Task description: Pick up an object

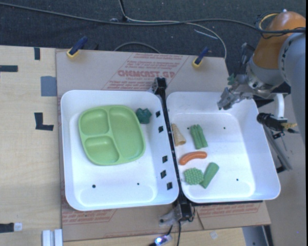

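The right bin (246,152) holds several small toy foods: a tan cone-shaped piece (178,135), a green ribbed piece (198,136), an orange sausage (193,157), a round green knobbly piece (192,176) and a green pickle-like piece (210,175). My gripper (226,102) hangs over the far right corner of that bin, well apart from all of them, with nothing visible between its fingers. The grey arm with its orange band (280,32) reaches in from the upper right.
The left bin (72,152) carries a green divided plate (111,135) and a small dark green piece (143,116) beside it. A black divider (167,142) runs between the bins. Blue-and-yellow clamps (77,46) pin the cardboard at the back. Cables lie behind.
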Available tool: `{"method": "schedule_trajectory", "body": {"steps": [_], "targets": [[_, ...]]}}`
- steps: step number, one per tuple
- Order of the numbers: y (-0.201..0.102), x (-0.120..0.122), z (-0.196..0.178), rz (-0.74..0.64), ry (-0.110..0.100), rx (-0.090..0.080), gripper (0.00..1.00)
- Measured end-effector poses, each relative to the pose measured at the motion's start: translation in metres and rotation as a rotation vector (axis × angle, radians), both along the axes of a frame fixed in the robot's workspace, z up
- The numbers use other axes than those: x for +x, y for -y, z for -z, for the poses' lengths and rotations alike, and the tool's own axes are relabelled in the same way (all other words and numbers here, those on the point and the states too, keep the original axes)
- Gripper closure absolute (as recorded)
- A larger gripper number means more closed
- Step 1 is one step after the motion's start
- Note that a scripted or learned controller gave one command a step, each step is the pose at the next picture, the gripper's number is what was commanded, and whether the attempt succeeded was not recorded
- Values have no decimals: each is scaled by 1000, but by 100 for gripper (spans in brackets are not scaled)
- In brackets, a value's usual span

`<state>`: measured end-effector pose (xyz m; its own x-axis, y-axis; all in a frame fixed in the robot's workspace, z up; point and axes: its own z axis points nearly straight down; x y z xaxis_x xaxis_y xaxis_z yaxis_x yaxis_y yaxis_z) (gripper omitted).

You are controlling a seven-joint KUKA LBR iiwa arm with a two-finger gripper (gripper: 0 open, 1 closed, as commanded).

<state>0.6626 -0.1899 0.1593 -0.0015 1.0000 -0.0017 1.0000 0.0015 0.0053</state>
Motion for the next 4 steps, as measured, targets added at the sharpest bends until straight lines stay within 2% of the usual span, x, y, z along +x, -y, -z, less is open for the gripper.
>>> {"method": "schedule_trajectory", "body": {"steps": [1, 2, 4], "targets": [[-1, 0, -64, 0, 0, 0, 100], [-2, 1, -103, -1, -1, 1, 100], [-107, -27, -73, -4, -9, 3, 100]]}}
